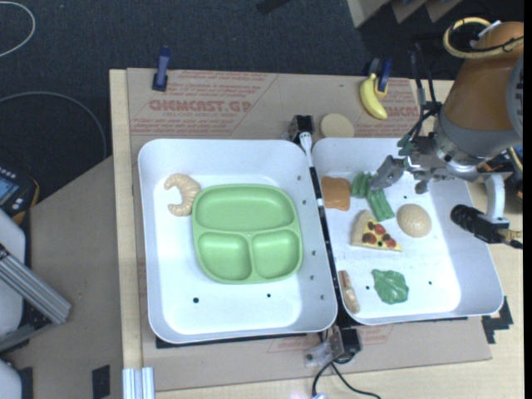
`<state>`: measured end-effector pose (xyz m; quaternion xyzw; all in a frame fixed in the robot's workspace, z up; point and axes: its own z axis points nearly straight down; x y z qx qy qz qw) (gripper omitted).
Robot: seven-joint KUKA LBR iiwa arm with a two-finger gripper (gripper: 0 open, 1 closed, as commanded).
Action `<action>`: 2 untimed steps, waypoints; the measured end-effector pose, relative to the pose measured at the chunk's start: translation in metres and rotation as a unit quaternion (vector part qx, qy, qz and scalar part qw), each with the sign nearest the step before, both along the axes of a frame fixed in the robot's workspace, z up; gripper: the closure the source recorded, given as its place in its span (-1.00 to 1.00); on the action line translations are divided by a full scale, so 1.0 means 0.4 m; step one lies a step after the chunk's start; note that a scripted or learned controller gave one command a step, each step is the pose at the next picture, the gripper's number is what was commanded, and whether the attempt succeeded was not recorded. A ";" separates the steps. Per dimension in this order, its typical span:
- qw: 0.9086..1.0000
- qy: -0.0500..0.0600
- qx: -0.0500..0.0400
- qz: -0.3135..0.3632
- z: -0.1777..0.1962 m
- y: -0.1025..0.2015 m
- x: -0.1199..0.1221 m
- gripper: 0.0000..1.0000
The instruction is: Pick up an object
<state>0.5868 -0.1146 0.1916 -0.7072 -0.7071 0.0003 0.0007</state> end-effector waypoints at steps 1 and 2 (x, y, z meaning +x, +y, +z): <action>1.000 0.002 0.001 0.000 -0.278 0.062 -0.087 -1.00; 1.000 -0.003 -0.001 -0.001 -0.239 0.056 -0.080 1.00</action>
